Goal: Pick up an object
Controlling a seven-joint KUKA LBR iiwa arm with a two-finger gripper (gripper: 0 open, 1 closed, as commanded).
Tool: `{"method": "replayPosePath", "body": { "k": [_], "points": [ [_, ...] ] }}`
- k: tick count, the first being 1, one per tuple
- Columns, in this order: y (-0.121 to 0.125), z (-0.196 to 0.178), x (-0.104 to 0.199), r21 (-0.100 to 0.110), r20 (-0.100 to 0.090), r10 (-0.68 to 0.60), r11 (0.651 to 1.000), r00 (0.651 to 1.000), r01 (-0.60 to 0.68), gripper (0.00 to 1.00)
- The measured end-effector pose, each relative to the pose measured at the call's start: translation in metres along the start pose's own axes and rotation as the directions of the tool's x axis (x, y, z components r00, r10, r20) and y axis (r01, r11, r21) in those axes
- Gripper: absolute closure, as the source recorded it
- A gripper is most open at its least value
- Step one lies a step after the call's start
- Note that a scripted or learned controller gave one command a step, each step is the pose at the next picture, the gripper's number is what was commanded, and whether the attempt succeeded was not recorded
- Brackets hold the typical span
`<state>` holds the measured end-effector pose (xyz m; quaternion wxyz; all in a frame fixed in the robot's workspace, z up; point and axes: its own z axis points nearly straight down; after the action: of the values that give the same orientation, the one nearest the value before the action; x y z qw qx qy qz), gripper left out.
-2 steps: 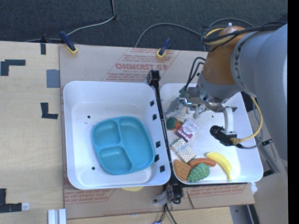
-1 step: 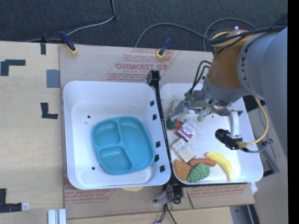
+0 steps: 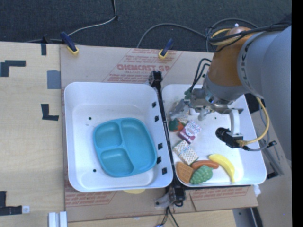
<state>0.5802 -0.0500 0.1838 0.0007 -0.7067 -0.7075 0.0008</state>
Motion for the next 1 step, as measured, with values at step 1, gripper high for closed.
{"method": "replayPosePath", "body": {
  "k": [1],
  "points": [
    [-0.0167, -0.0003, 0.0005, -0.001, 0.001, 0.001, 1.000, 1.000, -0.001, 0.00]
  ]
}}
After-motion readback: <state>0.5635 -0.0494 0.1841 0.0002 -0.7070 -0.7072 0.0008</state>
